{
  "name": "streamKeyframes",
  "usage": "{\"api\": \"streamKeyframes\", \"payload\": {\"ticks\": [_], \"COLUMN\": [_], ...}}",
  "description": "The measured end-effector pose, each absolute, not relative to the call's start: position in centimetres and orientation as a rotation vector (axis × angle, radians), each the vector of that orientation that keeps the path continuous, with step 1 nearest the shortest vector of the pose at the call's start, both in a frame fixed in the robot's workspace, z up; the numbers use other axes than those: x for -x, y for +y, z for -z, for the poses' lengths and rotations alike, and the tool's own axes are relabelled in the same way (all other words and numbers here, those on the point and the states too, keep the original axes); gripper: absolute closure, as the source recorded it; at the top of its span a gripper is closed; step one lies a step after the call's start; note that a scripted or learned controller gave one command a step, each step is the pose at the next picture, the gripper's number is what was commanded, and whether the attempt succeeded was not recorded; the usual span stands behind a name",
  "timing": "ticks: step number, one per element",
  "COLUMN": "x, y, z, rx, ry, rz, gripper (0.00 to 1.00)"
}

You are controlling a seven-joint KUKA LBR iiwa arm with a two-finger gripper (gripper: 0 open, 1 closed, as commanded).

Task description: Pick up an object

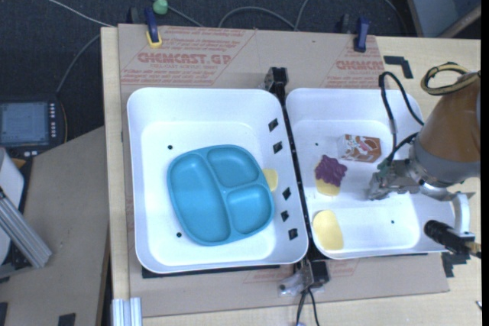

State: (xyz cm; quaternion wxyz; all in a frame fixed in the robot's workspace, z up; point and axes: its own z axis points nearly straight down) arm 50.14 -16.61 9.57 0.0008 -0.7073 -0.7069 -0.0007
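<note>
The pincer [380, 185] hangs low in the right bin [359, 104]; whether it is spread or closed cannot be told, and nothing shows in its grip. The purple grape bunch [331, 169] lies near it at its nine o'clock, resting partly on a small yellow piece [328, 189]. A brown-and-white packet [361, 147] sits at the pincer's eleven o'clock. A pale yellow oval [328, 230] lies at its eight o'clock. The left bin [145, 133] holds a blue divided plate [220, 193].

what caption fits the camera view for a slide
Gripper lowered in the right bin beside a purple toy; blue tray in the left bin.
</note>
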Motion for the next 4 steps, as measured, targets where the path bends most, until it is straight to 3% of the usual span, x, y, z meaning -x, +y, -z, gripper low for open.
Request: {"api": "streamKeyframes", "payload": {"ticks": [3, 4], "x": [-51.7, -51.9], "y": [-16.0, -11.4], "z": [-24.9, -25.4], "rx": [2.224, 2.215], "ry": [-2.227, -2.226], "rz": [0.005, 0.002], "gripper": [1.00, 1.00]}}
